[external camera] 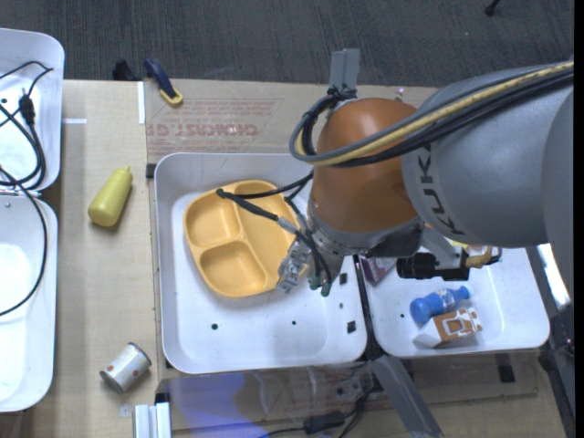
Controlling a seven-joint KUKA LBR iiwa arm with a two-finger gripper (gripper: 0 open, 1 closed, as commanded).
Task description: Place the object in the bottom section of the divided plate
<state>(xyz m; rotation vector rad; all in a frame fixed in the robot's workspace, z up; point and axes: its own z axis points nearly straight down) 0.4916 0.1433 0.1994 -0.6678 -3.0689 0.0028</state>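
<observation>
— Yellow divided plate [235, 237]: where does it sit?
— In the left white bin [182, 336].
— And the gripper [301, 270]?
— At the plate's right rim; whether it's parted, I cannot tell.

The arm [438, 153] hides the divided plate's [233, 240] right section.

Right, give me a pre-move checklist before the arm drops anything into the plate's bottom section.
1. Plate sits in the left bin: ok.
2. Bottom section clear of other things: ok.
3. Gripper at the plate's right rim, not over the bottom section: not ok.
4. Object held in the gripper: cannot tell, the wrist and cables hide it.
5. Blue item and small carton lie in the right bin, away from the plate: ok.
</observation>
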